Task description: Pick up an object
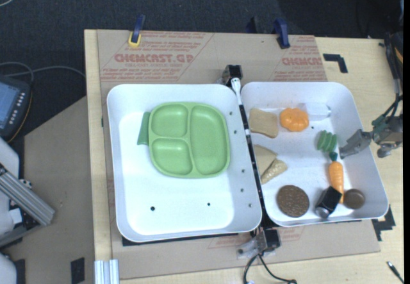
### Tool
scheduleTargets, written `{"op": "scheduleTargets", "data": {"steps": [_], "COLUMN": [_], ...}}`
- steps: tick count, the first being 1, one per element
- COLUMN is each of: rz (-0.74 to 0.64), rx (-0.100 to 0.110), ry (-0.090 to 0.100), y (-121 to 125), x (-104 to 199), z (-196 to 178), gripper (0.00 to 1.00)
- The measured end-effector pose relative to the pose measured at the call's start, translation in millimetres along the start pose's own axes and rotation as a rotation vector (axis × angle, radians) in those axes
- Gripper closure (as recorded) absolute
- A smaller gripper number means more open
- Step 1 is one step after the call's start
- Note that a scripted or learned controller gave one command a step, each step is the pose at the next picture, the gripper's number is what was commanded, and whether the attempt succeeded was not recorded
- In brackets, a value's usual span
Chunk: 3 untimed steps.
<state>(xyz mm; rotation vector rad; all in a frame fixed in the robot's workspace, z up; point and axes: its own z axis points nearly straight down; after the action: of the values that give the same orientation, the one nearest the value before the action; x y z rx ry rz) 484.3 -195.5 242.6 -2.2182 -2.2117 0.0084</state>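
My gripper (356,143) hovers at the right bin's (346,98) edge, grip state unclear; a green item (327,142) and a carrot (336,175) crowd just beside it.

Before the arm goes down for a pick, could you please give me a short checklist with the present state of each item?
1. Tool over the right bin: ok.
2. Tool free of any object: cannot tell.
3. Carrot close to the tool: ok.
4. Carrot clear of neighbours: not ok; black block and brown round piece crowd its lower end.
5. Orange ball unobstructed as alternative: ok.
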Motion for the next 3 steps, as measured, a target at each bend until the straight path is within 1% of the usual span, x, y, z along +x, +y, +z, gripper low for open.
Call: {"op": "scheduleTargets", "data": {"steps": [1, 2, 3], "rz": [-0.003, -0.003, -0.003], "rx": [-0.010, -0.005, -0.003], "ry": [-0.003, 0.000, 0.001], "y": [2.3, 3.2, -4.5], "x": [0.2, 5.0, 13.0], "z": [-5.0, 38.5, 94.2], "gripper": [0.00, 0.00, 0.00]}}
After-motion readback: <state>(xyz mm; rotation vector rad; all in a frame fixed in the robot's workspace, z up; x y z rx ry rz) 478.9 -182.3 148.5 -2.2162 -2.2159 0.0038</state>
